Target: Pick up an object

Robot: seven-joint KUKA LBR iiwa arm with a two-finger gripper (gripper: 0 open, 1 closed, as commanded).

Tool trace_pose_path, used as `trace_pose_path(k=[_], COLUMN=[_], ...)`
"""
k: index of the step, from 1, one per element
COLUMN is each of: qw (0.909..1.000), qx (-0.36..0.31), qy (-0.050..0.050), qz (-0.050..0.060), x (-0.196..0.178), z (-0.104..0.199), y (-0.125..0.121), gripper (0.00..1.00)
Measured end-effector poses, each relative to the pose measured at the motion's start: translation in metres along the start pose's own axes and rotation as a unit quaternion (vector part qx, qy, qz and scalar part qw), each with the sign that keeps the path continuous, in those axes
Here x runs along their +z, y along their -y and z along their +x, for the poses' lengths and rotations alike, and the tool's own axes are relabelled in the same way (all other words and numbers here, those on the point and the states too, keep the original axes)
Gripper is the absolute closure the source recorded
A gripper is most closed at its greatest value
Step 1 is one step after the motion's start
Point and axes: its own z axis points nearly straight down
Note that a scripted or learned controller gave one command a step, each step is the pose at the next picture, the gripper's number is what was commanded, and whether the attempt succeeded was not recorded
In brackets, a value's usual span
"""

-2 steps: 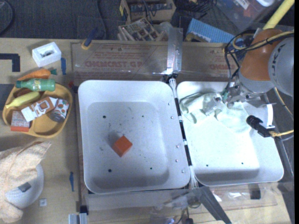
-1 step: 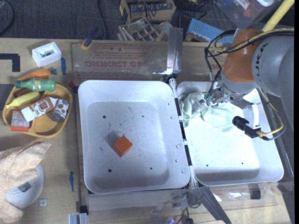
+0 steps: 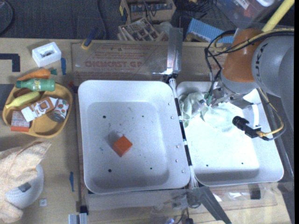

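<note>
Over the right bin's (image 3: 266,169) far left corner the gripper (image 3: 212,98) hung low, pressed against a pale crumpled cloth (image 3: 191,104); whether it was clenched or released could not be told, since blur and the arm's (image 3: 261,64) bulk hid it. Apart in the left bin (image 3: 93,97), near its middle, sat an orange block (image 3: 123,145).

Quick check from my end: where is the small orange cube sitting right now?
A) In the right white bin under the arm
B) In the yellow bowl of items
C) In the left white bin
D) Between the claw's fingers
C: the small orange cube lies on the floor of the left white bin, well apart from the claw over the right white bin.
</note>
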Motion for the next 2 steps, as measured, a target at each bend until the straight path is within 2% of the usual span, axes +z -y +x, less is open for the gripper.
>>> trace_pose_path(k=[1, 2], qw=[0.9990, 0.9990], qx=[0.044, 0.044], qy=[-0.004, -0.004], qz=[0.006, 0.006], x=[0.0017, 0.0017], z=[-0.0124, -0.0124], y=[-0.0194, -0.0194], gripper=[0.00, 0.00])
